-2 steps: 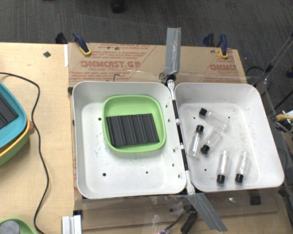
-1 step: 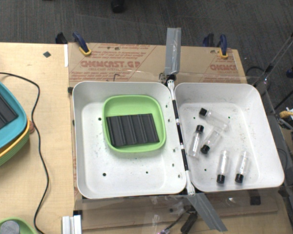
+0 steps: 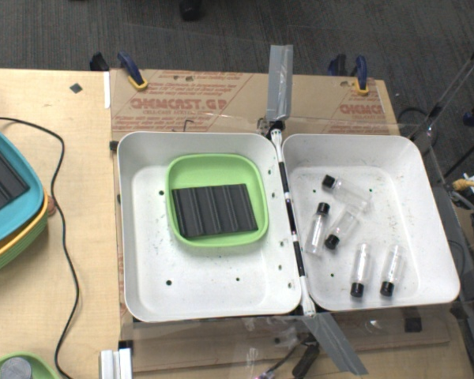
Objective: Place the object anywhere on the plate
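A green square plate (image 3: 216, 202) sits in the left white bin (image 3: 142, 235), toward its back middle. A dark ribbed insert (image 3: 214, 210) lies flat inside the plate. In the right white bin (image 3: 426, 212) lie several clear plastic vials with black caps: one near the back (image 3: 332, 184), two in the middle (image 3: 321, 221) (image 3: 338, 233), and two by the front wall (image 3: 359, 273) (image 3: 389, 273). All vials lie on their sides, apart from the plate.
Cardboard (image 3: 245, 97) lies under and behind the bins, held by blue clamps (image 3: 131, 68) (image 3: 359, 74). A teal and yellow stack of dishes (image 3: 8, 200) rests on the wooden bench at the left, with a black cable (image 3: 67, 235) running beside it.
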Robot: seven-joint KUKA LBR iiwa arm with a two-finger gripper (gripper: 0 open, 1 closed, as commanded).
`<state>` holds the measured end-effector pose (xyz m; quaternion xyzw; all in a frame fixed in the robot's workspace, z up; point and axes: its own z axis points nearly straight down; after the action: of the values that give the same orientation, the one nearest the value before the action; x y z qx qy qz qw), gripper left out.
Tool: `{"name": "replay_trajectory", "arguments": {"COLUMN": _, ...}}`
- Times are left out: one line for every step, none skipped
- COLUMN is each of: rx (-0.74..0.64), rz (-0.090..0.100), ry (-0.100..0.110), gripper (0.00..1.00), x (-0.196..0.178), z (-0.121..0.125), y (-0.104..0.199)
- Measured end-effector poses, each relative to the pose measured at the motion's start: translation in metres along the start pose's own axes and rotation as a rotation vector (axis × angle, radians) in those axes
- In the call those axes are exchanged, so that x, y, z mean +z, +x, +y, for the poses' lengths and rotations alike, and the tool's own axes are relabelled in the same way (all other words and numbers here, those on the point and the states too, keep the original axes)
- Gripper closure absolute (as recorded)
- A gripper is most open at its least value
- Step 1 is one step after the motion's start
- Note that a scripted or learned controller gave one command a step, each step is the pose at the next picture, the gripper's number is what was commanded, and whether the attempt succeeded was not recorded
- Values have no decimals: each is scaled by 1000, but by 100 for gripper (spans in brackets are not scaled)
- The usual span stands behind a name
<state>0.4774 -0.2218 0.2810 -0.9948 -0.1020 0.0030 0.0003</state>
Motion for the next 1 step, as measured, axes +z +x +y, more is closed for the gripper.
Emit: {"name": "replay_trajectory", "arguments": {"rx": -1, "rz": 1, "ry": 0, "gripper": 0, "x": -13, "z": -45, "y": 9}}
